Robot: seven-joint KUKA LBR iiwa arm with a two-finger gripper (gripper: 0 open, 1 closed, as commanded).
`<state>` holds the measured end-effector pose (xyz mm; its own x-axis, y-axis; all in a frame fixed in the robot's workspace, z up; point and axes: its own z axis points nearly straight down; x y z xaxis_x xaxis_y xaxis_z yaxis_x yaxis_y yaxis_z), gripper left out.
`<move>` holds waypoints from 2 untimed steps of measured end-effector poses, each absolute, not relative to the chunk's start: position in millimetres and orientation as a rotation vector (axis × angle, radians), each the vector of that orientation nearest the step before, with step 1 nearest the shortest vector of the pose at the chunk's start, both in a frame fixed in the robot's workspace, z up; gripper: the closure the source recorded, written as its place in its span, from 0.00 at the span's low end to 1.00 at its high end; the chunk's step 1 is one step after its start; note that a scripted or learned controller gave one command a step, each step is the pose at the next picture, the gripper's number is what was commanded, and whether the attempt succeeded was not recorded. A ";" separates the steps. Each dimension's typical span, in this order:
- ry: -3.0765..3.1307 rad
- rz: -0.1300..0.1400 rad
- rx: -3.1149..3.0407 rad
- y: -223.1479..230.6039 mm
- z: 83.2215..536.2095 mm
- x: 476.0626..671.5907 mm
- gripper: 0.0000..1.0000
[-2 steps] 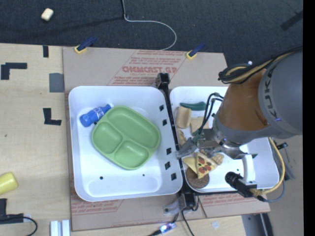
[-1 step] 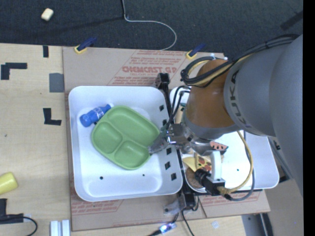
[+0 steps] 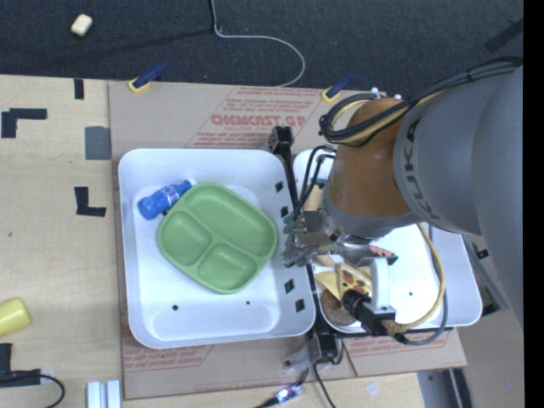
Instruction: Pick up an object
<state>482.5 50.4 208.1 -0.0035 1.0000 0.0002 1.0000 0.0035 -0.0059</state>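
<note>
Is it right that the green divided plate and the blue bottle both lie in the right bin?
Not quite: the camera view shows the green divided plate and the blue bottle lying in the left bin, not the right.

"CHEMCAST GP" on cardboard sheet (image 3: 246,119)
</note>
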 end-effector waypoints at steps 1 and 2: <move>-2.221 0.009 -2.213 50.5 217.1 482.2 1.00; -2.240 -0.023 -2.210 131.3 368.0 484.5 1.00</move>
